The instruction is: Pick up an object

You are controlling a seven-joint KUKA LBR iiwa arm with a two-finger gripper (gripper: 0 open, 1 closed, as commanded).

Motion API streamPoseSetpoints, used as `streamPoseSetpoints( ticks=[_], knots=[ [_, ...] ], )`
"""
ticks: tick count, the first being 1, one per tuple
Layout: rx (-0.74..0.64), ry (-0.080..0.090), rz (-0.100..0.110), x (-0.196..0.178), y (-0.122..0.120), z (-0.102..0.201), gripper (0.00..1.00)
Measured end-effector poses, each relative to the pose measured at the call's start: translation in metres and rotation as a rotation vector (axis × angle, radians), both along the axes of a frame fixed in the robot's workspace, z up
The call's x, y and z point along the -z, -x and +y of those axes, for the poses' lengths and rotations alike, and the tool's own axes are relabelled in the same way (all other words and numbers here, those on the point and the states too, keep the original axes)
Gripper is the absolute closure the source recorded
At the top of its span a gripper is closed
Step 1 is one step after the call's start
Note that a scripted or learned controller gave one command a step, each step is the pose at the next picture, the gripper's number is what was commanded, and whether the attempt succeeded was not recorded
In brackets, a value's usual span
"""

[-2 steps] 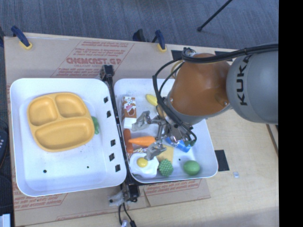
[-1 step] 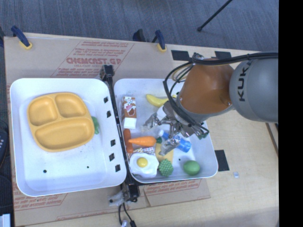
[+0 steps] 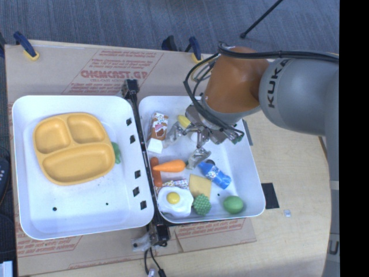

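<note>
From my station I see the arm [image 3: 277,91] reaching in from the right, its orange band over the back of the right bin [image 3: 253,180]. The tool [image 3: 200,153] hangs low inside that bin, above the middle of the toy food, and I cannot tell from this angle how it is set; nothing shows clearly gripped in it.

The pickable things all lie in the right bin. A carrot [image 3: 169,167] lies on its side just left of the tool tip, near the bin's left wall. A blue bottle [image 3: 215,175] lies tilted just to the right of the tool tip. In front of them sit a yellow cheese wedge [image 3: 200,185], a fried egg [image 3: 174,201] at the front left corner, a bumpy green piece [image 3: 202,205] touching the egg's right side, and a round green lime [image 3: 233,205] a little apart to the right. Toward the back left I see a brown and white packet [image 3: 159,126] and a small white cube [image 3: 155,146] just in front of it. A small yellow piece [image 3: 183,121] shows beside the wrist.

The left bin [image 3: 23,201] holds a yellow divided tray [image 3: 74,148], with a bit of something green [image 3: 117,153] peeking out at its right edge. Both bins rest on cardboard [image 3: 109,71] laid over the surface.
</note>
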State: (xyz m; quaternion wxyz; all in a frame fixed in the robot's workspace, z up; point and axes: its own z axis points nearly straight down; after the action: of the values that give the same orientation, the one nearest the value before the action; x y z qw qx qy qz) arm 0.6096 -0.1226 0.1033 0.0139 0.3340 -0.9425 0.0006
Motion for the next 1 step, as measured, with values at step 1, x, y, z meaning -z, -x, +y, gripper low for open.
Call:
streamPoseSetpoints(
  ticks=[1],
  knots=[
    [-0.024, -0.01, -0.026, 0.0109, -0.0046, -0.0515, 0.0]
  ],
)
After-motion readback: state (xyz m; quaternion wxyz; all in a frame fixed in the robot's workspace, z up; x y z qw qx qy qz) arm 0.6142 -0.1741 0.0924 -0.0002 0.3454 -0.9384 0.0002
